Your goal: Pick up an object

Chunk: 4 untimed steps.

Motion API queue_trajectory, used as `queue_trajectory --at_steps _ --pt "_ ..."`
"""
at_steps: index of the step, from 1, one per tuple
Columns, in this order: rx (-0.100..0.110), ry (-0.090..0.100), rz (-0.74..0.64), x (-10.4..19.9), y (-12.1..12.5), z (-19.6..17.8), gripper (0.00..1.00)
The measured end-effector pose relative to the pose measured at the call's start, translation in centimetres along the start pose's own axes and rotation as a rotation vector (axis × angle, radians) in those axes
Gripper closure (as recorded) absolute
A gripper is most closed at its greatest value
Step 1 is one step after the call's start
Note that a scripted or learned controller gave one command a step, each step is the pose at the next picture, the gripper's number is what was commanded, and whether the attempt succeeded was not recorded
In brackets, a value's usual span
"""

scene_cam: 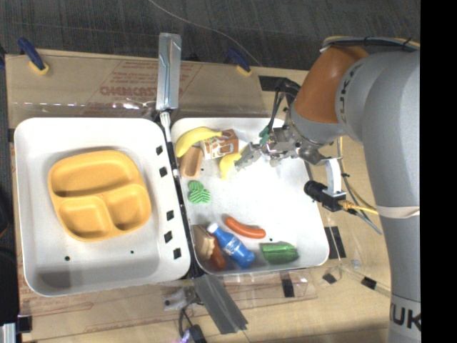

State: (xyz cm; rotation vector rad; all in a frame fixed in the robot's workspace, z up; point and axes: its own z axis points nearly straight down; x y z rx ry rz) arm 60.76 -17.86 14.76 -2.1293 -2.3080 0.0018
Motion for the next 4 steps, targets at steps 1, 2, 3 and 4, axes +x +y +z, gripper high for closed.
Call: queue_trajectory --at_steps 1,2,3,4 --pt "0.001 0.001 -0.007 4.2 3.1 5.6 0.00" --pt "0.004 0.001 -0.010 4.2 3.1 4.5 1.00" --pt "-0.007 0.001 0.058 12.0 4.4 -4.9 1.00" --pt "-0.004 -0.002 -0.197 9.9 4.5 -10.3 1.00"
